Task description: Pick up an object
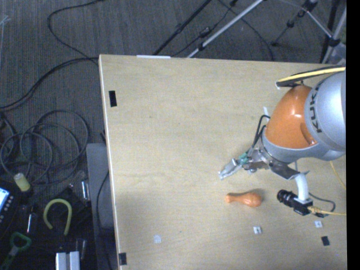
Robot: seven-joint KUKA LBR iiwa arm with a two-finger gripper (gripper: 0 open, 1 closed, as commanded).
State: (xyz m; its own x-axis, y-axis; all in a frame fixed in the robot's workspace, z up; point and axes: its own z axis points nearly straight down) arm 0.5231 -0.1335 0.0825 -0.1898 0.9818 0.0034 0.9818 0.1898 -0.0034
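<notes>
grey end effector above bare bench — orange object just beside, untouched

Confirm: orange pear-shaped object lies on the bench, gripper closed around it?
Not quite. The camera view shows the orange pear-shaped object lying on the bench, but apart from the gripper, which sits above and to its left with nothing between its fingers.

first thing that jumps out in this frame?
The arm's glossy orange band at the right, bulking over a bare tan bench top. Just below it, a small orange pear-shaped object lies alone on the wood, with the metal pincer poised a little above and to its left, apart from it. Off the bench at the left, a tangle of black cables on the dark carpet.
</notes>
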